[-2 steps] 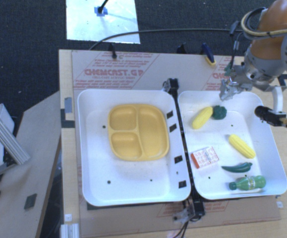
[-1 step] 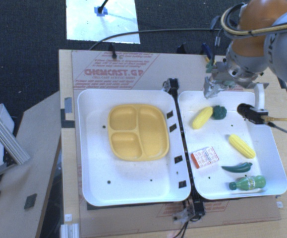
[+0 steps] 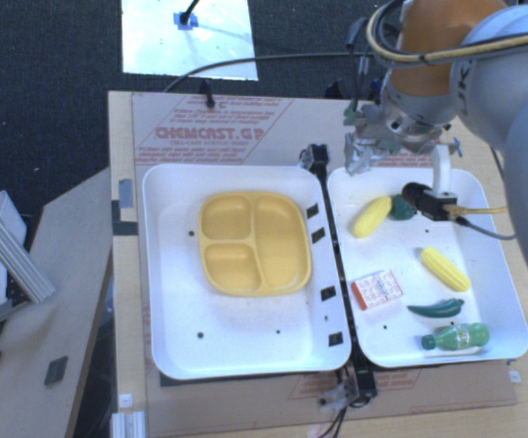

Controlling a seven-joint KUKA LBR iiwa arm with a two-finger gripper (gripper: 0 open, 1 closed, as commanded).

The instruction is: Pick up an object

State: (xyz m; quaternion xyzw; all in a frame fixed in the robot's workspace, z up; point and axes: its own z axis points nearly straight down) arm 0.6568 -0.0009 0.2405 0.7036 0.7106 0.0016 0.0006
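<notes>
Corn (image 3: 371,216), yellow with a green stub, lies at five o'clock from my claw (image 3: 362,156); its grip I cannot tell.

Red letters reading "CHEMCAST G.P" run across the clear protective sheet (image 3: 211,128) lying behind the bins; smaller print is unreadable.

The two white bins (image 3: 168,272) look like smooth, faintly glossy plastic, and the yellow divided tray (image 3: 253,243) has a matt plastic look. The counter (image 3: 81,245) appears to be plain, dull board, with a shiny metallic sheet (image 3: 186,26) behind it.
</notes>
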